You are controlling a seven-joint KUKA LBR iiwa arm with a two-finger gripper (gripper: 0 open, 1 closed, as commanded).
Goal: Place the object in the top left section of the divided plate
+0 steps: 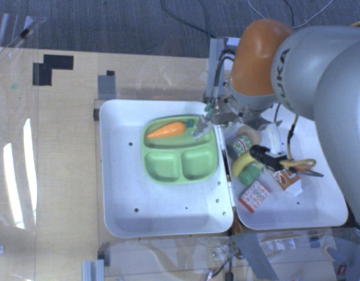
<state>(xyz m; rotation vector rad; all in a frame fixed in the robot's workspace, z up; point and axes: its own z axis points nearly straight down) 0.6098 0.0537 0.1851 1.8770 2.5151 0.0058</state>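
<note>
The wooden table is being seen from above, bearing two shallow white bins side by side, and the large grey arm with the orange band is reaching in from the right. In the left white bin a green divided plastic plate is lying near the far right corner, its long upper compartment running left to right. The orange toy carrot is lying in that upper compartment, toward its left, long axis nearly level and slightly tilted. The gripper is hanging at the plate's upper right rim, just right of the carrot's green tip; the fingers' state cannot be told. The right white bin is crowded with small items.
</note>
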